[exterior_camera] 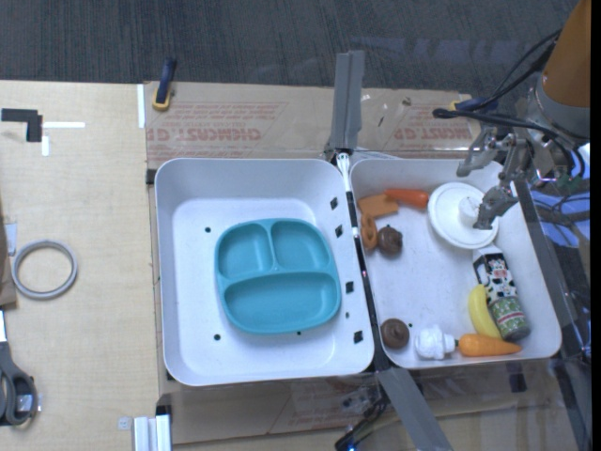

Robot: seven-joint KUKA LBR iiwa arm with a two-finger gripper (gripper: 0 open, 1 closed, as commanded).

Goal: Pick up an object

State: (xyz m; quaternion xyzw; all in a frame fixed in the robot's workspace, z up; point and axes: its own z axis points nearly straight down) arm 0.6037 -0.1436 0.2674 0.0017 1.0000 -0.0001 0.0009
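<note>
My gripper [477,195] hangs over the back right corner of the right bin [427,275], open, with nothing between its fingers. One finger [488,209] points down at a white round dish [454,218] just below it. Other things in this bin are a carrot [407,196] and an orange piece [375,207] at the back, and a brown ball [389,241] beside them. A cow-patterned bottle [500,294] and a banana [481,313] lie at the right. Along the front sit another carrot [487,347], a white lump [433,343] and a second brown ball [395,332].
The left bin [183,252] holds a blue divided plate [279,275]. On the bench at the left lie a tape roll [42,269] and scissors [14,397]. A blue and yellow clamp [166,85] sits behind the bins. Cables trail from the arm at the right.
</note>
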